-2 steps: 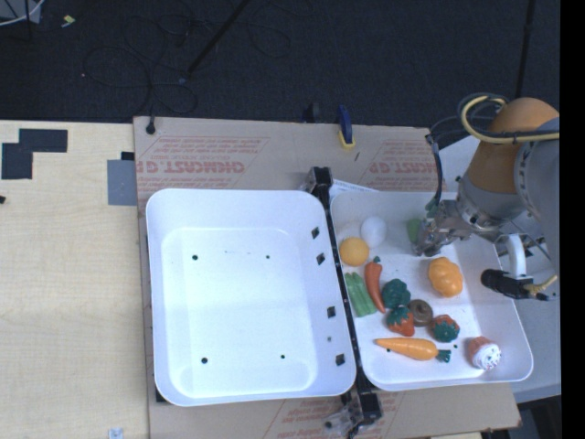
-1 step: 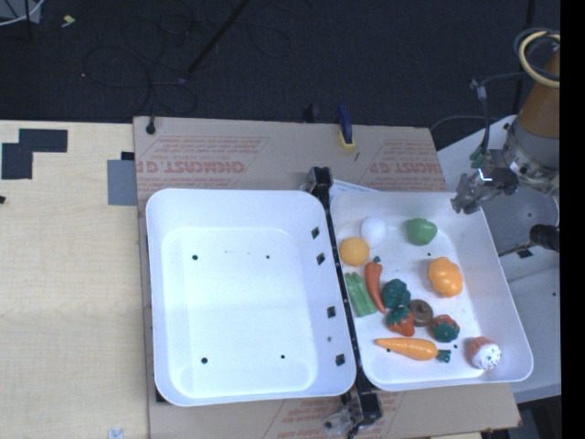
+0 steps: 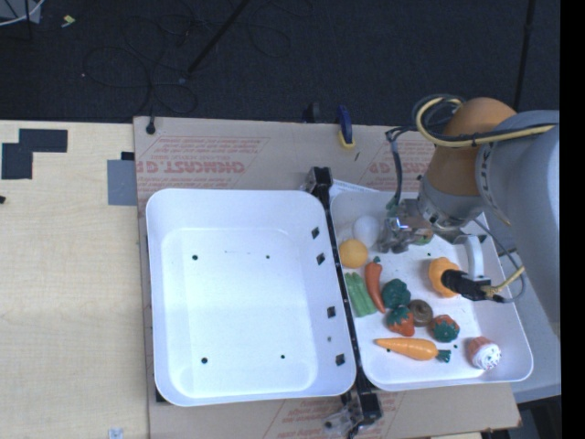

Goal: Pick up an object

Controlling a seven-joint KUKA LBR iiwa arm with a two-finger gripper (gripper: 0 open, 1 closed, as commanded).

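The right bin (image 3: 516, 366) holds several toy foods. Among them are a white egg (image 3: 366, 225), a yellow lemon (image 3: 353, 252), a small red-orange carrot (image 3: 374, 275), a green bean pod (image 3: 356, 294), a broccoli (image 3: 396, 293), a brown ring (image 3: 420, 311), a long orange carrot (image 3: 408, 347), a red and green piece (image 3: 445, 327), a red and white piece (image 3: 483, 353) and an orange piece (image 3: 443, 276). My gripper (image 3: 398, 232) hangs low over the back of this bin, just right of the egg and the lemon. I see nothing held in it.
The left bin (image 3: 160, 245) lies beside the right one, with black clips (image 3: 331, 311) along the shared edge. The grey arm (image 3: 512, 172) and its cables (image 3: 498, 286) reach over the right bin's far right side. Cardboard (image 3: 228, 158) lies under both bins.
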